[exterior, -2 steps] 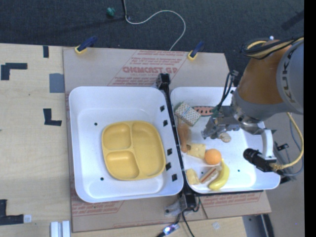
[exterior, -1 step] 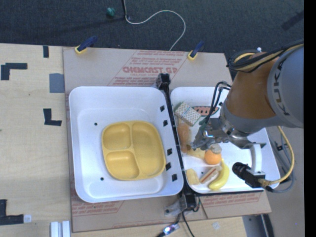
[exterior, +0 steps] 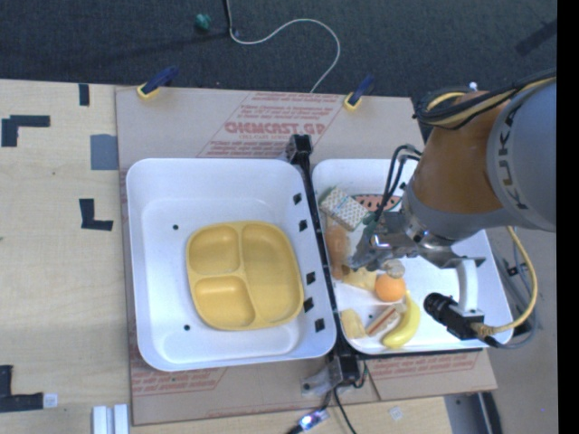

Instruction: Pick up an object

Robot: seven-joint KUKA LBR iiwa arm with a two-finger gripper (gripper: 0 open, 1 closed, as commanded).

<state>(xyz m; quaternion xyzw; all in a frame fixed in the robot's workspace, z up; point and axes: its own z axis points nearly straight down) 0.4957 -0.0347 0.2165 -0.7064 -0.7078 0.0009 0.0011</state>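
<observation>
My gripper (exterior: 376,248) hangs low over the middle of the right bin (exterior: 493,283), under the grey and orange arm. Just below it lies a small orange (exterior: 390,287), and a pale yellow piece (exterior: 361,279) sits at its lower left. A tan bread-like item (exterior: 336,242) lies to its left by the bin wall. Behind that are a speckled sponge-like block (exterior: 342,208) and a red item (exterior: 366,202). At the front of the bin lie a banana (exterior: 403,325), a small hot dog (exterior: 380,318) and a yellow wedge (exterior: 351,324). Nothing is seen held.
The left bin (exterior: 154,242) holds a yellow divided plate (exterior: 244,274). A black divider with clips (exterior: 312,242) runs between the two bins. The arm covers the back right part of the right bin. Cardboard lies under both bins.
</observation>
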